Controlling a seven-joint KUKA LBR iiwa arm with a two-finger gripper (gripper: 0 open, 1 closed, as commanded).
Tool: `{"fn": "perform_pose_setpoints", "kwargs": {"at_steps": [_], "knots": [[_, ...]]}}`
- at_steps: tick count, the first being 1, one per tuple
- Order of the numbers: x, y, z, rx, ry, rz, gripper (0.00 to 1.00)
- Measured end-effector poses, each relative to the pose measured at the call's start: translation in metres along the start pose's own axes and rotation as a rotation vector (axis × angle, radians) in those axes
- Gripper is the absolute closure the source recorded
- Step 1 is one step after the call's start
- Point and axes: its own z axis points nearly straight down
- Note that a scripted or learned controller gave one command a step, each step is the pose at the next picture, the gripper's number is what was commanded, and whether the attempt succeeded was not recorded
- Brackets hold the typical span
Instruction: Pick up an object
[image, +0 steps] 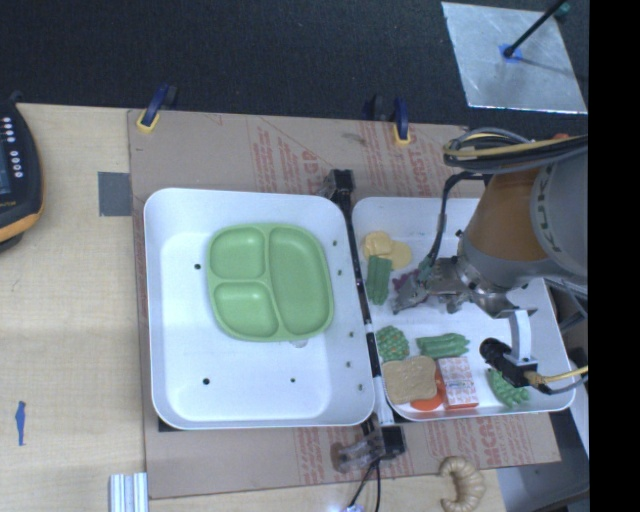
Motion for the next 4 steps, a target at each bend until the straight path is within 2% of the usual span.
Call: {"fn": "perform_pose_setpoints", "kwargs": {"at_steps": [1, 2, 3, 4], "knots": [[-0.018, 0.108, 0.008, -0.013, -0.002, -0.002, 0.00], [-0.015, 0.007, 0.011, 0.006, 0.003, 0.003, 0.00], [-0.031, -0.064, 0.011, 0.004, 0.002, 0.004, 0.00], [-0.031, -0.061, 0.001, 0.000, 0.001, -0.001, 1.00]]}}
